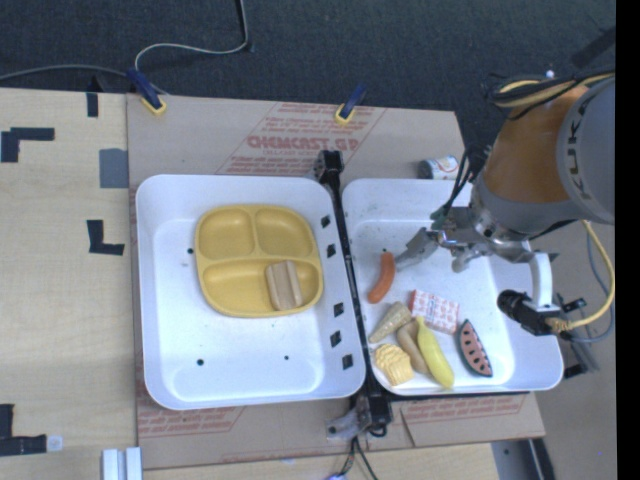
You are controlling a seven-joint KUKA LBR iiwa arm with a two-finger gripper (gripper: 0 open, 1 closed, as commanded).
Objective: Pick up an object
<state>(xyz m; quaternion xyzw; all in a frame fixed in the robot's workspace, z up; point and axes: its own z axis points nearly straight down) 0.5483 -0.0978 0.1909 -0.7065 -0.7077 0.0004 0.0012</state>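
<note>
1. A grey robot arm with an orange band reaches in from the right over the right-hand bin of two white bins on a cardboard-covered desk.

2. The gripper hangs over the far half of the right bin, one dark finger angled down and to the left. Nothing is seen between its fingers; how wide they stand cannot be told from this slanted view.

3. The nearest candidate is an orange sausage, lying just to the left of and slightly nearer than that fingertip, close but apparently not touching. Its long axis runs roughly far-to-near with a slight lean, so a grasp would probably need the fingers to close across its narrow width.

4. The sausage lies near the bin's left wall, beside the black divider between the bins; room on that side looks tight, while the bin floor to its right and far side is bare.

5. Nearer the camera sits a cluster: a cone-shaped piece, a pink-and-white wrapped snack, a banana, a corn cob and a watermelon slice, packed close and harder to single out.

6. The left bin holds a yellow divided plate with a tan block in its near compartment, well apart from the gripper.

7. The pick, by this evidence, has not yet been made.
</note>
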